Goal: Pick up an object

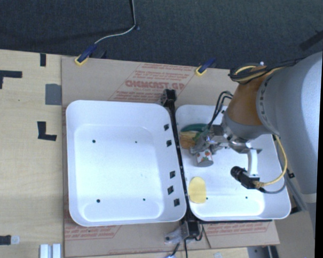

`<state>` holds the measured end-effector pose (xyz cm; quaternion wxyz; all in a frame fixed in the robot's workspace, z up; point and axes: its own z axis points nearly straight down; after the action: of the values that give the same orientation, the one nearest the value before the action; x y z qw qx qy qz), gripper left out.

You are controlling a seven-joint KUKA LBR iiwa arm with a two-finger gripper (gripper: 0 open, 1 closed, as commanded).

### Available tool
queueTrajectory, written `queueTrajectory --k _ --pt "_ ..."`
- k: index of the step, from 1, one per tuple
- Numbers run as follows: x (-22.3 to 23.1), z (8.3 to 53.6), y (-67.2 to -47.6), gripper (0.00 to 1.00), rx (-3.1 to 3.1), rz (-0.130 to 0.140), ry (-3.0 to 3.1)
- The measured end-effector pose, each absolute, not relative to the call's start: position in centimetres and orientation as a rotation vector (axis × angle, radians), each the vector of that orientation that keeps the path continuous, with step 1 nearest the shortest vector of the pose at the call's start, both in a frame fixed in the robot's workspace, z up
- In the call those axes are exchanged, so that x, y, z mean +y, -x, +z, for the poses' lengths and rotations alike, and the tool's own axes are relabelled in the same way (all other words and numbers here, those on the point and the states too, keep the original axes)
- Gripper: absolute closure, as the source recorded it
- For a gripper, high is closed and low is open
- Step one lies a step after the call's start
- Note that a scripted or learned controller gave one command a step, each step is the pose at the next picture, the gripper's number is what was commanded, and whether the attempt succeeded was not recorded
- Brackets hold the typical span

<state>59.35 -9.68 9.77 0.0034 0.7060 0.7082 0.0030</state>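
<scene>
Tool (203, 153) down in the right bin (254, 210), can't tell its grip state. Just beside it toward the left bin (117, 161): small green-and-tan object (190, 134), blurry. Near the right bin's front sits a yellow piece (197, 190), flat, probably light and soft; best pinched across its narrow width.

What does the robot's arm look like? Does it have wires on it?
The arm is big, round and grey, with an orange band above the wrist. Yes, yellow and black cables loop around it. The gripper at its end is small, metal and grey.
</scene>
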Motion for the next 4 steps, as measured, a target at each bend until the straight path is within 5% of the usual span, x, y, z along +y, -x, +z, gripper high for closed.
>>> queueTrajectory --k 1,2,3,4 --pt "-13.1 13.5 -61.3 1.00 2.219 0.001 -2.220" --pt "-11.8 15.1 -62.8 1.00 2.224 0.001 -2.218" --pt "0.7 18.7 -63.7 1.00 2.237 0.008 -2.207" --pt "-6.7 29.4 -64.2 1.00 2.209 0.008 -2.217"
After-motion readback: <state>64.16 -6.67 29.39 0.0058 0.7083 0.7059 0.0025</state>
